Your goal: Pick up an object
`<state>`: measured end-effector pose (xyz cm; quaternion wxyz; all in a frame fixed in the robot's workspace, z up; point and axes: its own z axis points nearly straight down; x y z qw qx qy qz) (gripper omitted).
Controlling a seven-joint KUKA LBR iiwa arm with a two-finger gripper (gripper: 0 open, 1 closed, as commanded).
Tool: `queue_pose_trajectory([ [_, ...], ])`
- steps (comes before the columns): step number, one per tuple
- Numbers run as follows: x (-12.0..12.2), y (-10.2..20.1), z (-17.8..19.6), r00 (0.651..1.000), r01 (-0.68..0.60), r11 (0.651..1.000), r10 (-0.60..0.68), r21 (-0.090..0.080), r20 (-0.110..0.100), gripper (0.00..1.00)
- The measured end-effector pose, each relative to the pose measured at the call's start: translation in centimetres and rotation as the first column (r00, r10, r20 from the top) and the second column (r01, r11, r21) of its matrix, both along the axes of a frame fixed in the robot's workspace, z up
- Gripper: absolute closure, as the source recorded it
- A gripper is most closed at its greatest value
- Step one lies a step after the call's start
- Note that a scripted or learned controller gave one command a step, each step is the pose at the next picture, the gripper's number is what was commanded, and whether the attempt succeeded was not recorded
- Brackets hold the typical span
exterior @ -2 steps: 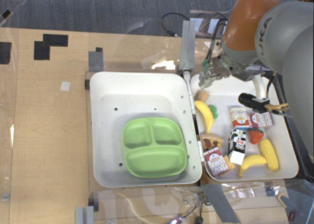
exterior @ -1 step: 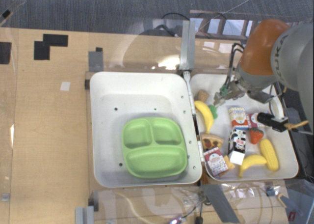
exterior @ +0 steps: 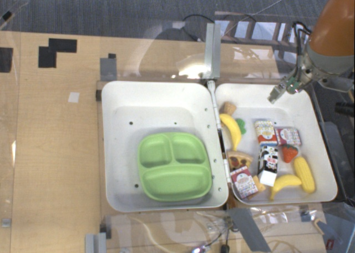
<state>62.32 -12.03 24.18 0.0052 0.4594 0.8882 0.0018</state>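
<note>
While our gripper (exterior: 277, 93) hangs over the right bin's (exterior: 319, 121) far end — fingers unreadable — toy food (exterior: 266, 155) lies nearer.

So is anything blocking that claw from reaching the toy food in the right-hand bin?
Nothing visible does. The gripper hangs over the bare upper part of the right bin, with open floor between it and the nearest items, the cartons and banana.

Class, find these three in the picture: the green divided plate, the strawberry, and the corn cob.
green divided plate (exterior: 175, 182), camera view, floor of its large front compartment.
strawberry (exterior: 289, 153), camera view, middle of the red fruit.
corn cob (exterior: 304, 174), camera view, middle of the yellow cob.
</note>
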Motion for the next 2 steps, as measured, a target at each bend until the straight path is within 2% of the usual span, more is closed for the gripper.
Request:
queue_pose_trajectory([
  [1,-4.66,-0.38,-13.06,1.000,-0.020,1.000,0.020,0.002,-0.007,1.00],
  [2,-4.60,-0.39,-12.97,1.000,-0.020,1.000,0.020,0.002,-0.005,0.00],
])
